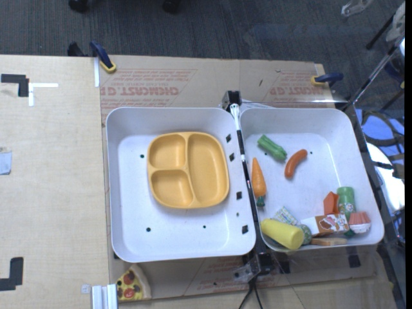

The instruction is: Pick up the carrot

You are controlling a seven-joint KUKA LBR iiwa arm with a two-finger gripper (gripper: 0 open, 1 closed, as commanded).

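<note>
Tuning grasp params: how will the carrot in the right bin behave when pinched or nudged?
The carrot looks like a moulded toy, so probably stiff and light. Its tapered, rounded body may roll sideways or squirt out of a pinch near the narrow tip. It lies close along the right bin's left wall, so a finger on that side could likely shove it rather than seat.

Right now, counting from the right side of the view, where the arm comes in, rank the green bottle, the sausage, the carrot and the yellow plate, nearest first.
1. green bottle, by the right wall of the right bin.
2. sausage, mid right bin.
3. carrot, against that bin's left wall.
4. yellow plate, in the left bin.
</note>
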